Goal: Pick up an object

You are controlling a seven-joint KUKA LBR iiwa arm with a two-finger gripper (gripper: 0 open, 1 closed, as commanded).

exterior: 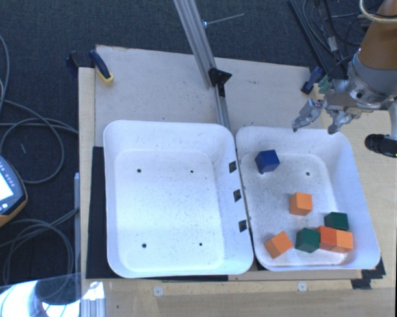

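The desk (155, 88) carries two white bins side by side. The left bin (119, 184) is beside the right bin (360, 193), which holds the blocks. The grey arm (378, 44) hangs over the right bin's far rim, its tool (317, 123) spread apart with nothing between its fingers. A blue block (267, 161) lies near that end; orange blocks (301, 203) and green blocks (337, 221) cluster toward the near end.

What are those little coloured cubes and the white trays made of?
The blue cube and the orange cube look like painted wood or foam: matte faces, crisp edges, no shine, though the view can't settle which. The right bin and the left bin look like thin moulded plastic: rounded rims, smooth white surface, speckled with dark scuffs.
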